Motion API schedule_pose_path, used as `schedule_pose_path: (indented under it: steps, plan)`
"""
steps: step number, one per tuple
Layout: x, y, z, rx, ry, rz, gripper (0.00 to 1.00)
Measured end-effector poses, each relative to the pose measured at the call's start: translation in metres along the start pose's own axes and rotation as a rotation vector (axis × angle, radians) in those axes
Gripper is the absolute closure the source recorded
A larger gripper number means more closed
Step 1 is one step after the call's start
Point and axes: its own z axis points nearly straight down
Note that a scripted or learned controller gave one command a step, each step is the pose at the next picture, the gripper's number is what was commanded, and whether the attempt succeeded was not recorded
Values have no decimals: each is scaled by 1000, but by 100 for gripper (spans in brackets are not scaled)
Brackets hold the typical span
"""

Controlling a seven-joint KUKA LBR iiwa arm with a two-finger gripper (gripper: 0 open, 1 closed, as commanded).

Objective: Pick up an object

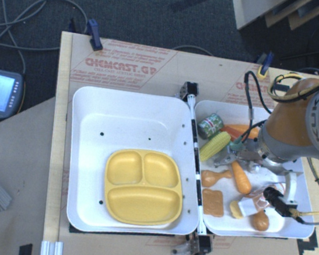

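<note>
Gripper sits low in the right bin, among toy food; whether it is wide, narrow or holding anything cannot be told. Corn cob lies at its 9 o'clock, carrot at 6 o'clock. Yellow 3-compartment tray rests in the left bin.

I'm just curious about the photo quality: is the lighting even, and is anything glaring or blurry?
Camera view: soft, even light; the left shallow white bin looks bright without harsh glare; the yellow divided plastic tray casts only a faint shadow; small toy foods near the grey-and-orange arm are slightly soft and hard to make out.
</note>
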Motion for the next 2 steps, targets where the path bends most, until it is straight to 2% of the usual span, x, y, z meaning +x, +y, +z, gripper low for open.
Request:
schedule_pose_path:
  steps: [1,2]
  plan:
    - [-3,1,-11,-4,-5,4,100]
    - [75,-47,-96,-7,1,-5,100]
